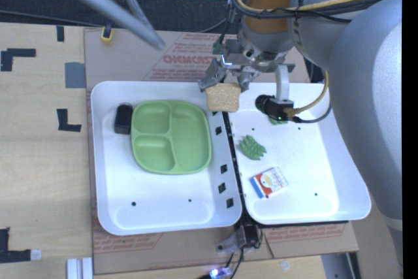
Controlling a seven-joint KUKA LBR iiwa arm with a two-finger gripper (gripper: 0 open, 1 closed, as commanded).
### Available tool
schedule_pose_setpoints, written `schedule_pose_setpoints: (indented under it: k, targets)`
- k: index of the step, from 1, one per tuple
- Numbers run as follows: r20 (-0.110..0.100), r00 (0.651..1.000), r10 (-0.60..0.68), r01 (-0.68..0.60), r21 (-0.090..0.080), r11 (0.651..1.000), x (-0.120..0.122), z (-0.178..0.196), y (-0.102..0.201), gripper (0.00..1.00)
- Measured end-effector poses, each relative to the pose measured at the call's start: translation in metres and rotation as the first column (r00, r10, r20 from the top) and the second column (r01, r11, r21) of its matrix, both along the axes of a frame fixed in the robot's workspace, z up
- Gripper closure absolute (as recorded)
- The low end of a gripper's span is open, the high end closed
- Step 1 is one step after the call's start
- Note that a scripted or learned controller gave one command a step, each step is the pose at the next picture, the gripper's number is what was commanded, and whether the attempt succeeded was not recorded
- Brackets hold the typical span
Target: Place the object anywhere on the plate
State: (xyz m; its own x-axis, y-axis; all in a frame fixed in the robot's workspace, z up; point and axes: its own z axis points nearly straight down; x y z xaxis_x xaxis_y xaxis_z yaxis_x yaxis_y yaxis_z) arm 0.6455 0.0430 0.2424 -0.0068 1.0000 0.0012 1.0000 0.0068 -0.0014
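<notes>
A green plate [171,136] with three compartments lies in the left bin [111,199]. My gripper [225,83] hangs over the far end of the divider between the two bins, just right of the plate's far right corner. It is shut on a tan, bread-like slice [223,98] that hangs between its fingers, above the bin floor.
A black block [123,119] lies against the plate's left edge. The right bin [313,199] holds a green leafy piece [252,146] and a small red, white and blue box [269,182]. A black cable connector [273,107] hangs near the gripper's right.
</notes>
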Motion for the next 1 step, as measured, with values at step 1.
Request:
schedule_pose_setpoints:
  k: [1]
  targets:
    - [-0.002,1.0,0.0,0.0,0.0,1.0,-0.0105,-0.0122,0.0605,1.0]
